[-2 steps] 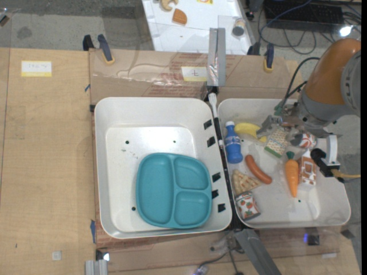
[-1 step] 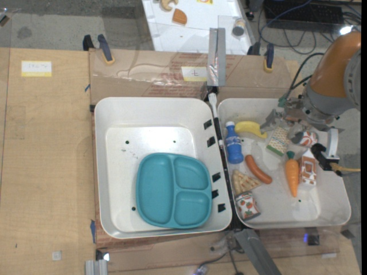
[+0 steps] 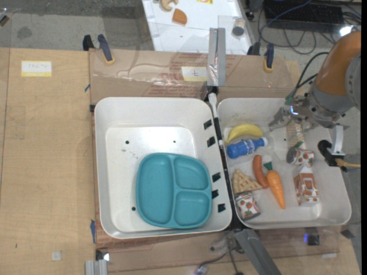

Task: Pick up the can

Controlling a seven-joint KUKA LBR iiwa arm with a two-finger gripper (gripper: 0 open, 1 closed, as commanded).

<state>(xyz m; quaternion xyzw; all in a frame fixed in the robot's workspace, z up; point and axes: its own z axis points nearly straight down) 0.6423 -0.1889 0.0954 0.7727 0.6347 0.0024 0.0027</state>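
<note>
The can [image 3: 300, 156] is small, with a red and white label and a grey end. It lies on its side in the right bin [image 3: 338, 213], near that bin's right wall. My gripper [image 3: 295, 134] hangs over the right bin's far right part, just behind the can and very close to it. The grey wrist and orange band of the arm [image 3: 338, 73] reach in from the right. Nothing shows in the gripper's hold.
The right bin also holds a banana [image 3: 245, 132], a blue bottle [image 3: 245, 148], a sausage [image 3: 260, 171], a carrot [image 3: 276, 188], a sandwich wedge [image 3: 243, 183], a red-patterned box [image 3: 247, 205] and a carton [image 3: 305, 188]. A teal divided plate [image 3: 174, 191] lies in the left bin [image 3: 114, 153].
</note>
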